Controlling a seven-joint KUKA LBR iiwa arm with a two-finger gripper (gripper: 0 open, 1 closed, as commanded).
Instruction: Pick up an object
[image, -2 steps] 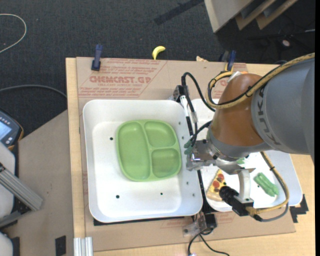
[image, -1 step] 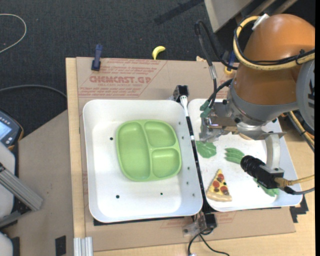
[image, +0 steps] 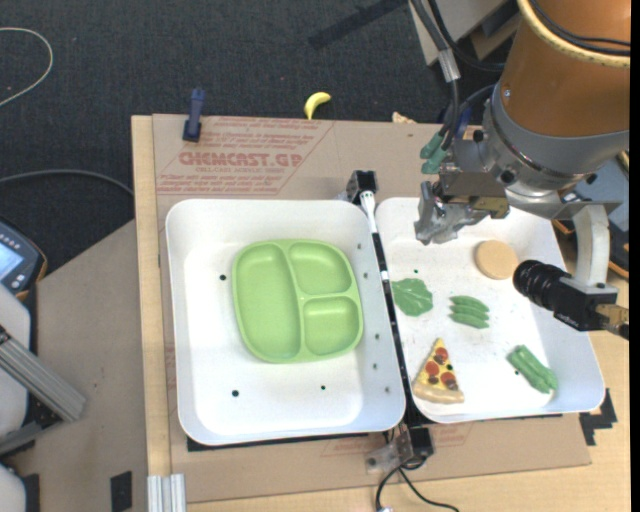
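My orange-banded wrist (image: 575, 70) looms closest, pincer (image: 438, 225) over right bin's (image: 575, 395) far-left corner, spread or pressed I cannot tell; nearest target, tan cookie (image: 495, 260), just beside: shift over, drop straight, close squarely.

Two white bins (image: 200, 300) sit side by side. The left one holds one green divided plate (image: 297, 298). The bin right of that plate holds five toy foods: three green vegetable pieces (image: 411, 296), one pizza slice (image: 438, 372) and one round tan cookie (image: 495, 259). One yellow banana (image: 317, 102) lies beyond the plate, off the bins.
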